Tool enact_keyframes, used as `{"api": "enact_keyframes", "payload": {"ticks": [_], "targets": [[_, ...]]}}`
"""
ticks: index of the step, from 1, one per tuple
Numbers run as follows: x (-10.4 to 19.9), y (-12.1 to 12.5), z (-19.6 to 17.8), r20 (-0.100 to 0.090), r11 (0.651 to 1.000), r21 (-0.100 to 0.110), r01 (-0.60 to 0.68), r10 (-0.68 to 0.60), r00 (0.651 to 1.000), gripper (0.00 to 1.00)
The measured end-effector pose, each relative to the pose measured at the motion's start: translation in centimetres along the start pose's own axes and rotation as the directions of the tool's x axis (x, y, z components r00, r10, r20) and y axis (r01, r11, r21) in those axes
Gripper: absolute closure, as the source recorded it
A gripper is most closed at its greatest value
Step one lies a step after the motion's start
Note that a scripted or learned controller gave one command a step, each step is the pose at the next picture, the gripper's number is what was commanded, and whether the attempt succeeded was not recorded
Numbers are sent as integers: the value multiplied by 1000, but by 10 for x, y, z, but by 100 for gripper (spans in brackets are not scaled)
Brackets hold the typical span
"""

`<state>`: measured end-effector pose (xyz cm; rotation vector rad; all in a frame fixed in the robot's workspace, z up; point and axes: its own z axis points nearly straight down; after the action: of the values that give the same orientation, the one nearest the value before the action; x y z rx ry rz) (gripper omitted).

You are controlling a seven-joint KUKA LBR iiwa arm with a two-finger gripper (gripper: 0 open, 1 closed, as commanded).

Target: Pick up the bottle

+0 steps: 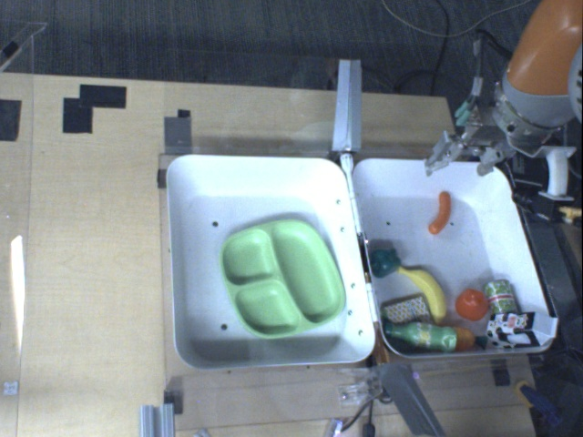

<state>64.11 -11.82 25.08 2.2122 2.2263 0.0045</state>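
Note:
The bottle is green with an orange cap and lies on its side along the front wall of the right bin. My gripper hangs over that bin's far edge, well behind the bottle. Its fingers are spread open and nothing is between them. The grey arm with its orange band comes in from the upper right.
The right bin also holds an orange sausage, a banana, a teal object, a red tomato, a green can, a speckled block and a black-and-white box. A green divided plate lies in the left bin.

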Motion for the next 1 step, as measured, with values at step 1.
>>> {"api": "enact_keyframes", "payload": {"ticks": [1], "targets": [[-3,-98,94,0,1000,2,22,-22,1000,0]]}}
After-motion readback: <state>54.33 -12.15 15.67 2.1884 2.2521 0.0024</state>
